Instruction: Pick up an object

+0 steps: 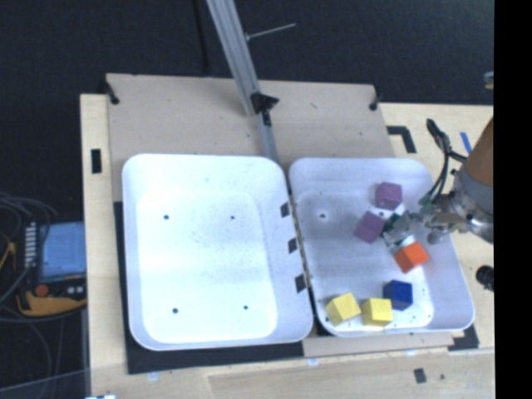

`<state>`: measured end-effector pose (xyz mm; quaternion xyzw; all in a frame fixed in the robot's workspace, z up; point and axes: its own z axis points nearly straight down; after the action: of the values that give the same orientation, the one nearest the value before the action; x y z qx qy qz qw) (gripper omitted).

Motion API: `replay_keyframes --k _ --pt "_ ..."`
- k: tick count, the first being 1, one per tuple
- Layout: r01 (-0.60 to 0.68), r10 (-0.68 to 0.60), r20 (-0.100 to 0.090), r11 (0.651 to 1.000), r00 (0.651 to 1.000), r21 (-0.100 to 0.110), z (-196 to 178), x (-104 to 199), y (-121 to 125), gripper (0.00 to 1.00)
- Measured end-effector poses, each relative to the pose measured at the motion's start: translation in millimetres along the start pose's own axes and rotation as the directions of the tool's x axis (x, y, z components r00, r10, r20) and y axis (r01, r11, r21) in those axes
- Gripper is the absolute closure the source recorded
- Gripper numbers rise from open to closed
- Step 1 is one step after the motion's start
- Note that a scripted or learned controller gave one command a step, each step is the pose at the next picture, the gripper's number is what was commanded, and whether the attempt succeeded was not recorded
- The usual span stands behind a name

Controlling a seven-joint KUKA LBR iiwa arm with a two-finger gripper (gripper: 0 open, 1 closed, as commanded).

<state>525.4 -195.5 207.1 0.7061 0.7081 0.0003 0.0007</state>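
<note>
The gripper (401, 229) is being held low over the right bin (332, 181), near that bin's right edge, its tip lying just beside the orange block (411, 257) and close to a purple block (369, 226) – whether its fingers are apart or together cannot be told. A second purple block (387, 194) is lying toward the bin's far right corner, while two yellow blocks (342, 308) (378, 311) and a blue block (399, 293) are resting along its near edge. The left bin (208, 248) is sitting alongside on the worktop (241, 98).
</note>
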Motion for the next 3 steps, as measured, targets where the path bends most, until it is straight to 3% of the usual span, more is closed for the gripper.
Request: replay_keyframes --k 1,2,3 --pt "-0.001 0.001 0.0 1.0 1.0 -0.001 -0.1 -0.2 0.0 0.0" --pt "-0.003 0.003 0.0 1.0 1.0 0.004 42.3 -1.2 1.6 0.0" --pt "-0.005 0.005 0.009 1.0 1.0 -0.008 78.5 -6.5 2.3 0.0"
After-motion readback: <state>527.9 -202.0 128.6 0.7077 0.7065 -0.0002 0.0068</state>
